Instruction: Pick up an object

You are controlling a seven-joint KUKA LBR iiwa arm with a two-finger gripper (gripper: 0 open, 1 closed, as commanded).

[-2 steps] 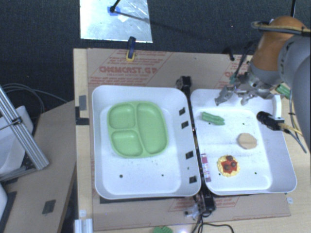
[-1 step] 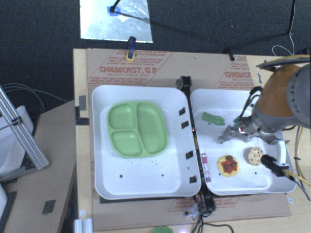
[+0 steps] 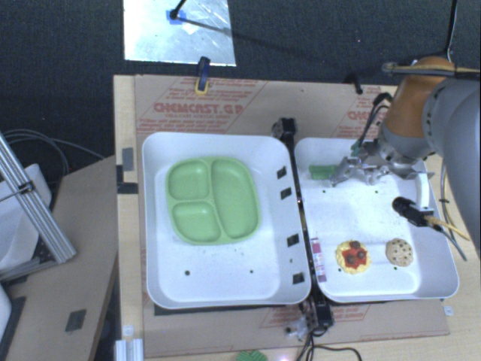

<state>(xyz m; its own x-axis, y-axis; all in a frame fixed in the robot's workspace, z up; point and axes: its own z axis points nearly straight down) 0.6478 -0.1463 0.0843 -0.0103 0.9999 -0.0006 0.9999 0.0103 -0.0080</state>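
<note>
We see a small green block [image 3: 322, 173] lying flat in the right bin [image 3: 368, 220], in its far left corner; its long axis runs left to right across the view, roughly along the bin's far wall, with the right end tipped slightly nearer to us; it has no distinct head or tail that we can make out. The gripper [image 3: 344, 173] sits just beside the block's right end, reaching in leftward from the arm [image 3: 428, 119]; whether it touches the block we cannot tell, and we cannot tell whether the gripper is spread or closed, since its tip is small and blurred against the white floor.

Near the front of the same bin lie a toy pizza [image 3: 353, 256] with red toppings and, just to its right, a chocolate-chip cookie [image 3: 399, 252]; both are well apart from the block and from the gripper. The left bin [image 3: 225, 269] holds a green divided plate [image 3: 213, 200] with three compartments.

The block lies close to the bin's left wall and near its far wall, so those two sides are tight; the middle of the bin floor, between block and pizza, is bare white. Both bins rest on a printed cardboard sheet [image 3: 225, 105].
</note>
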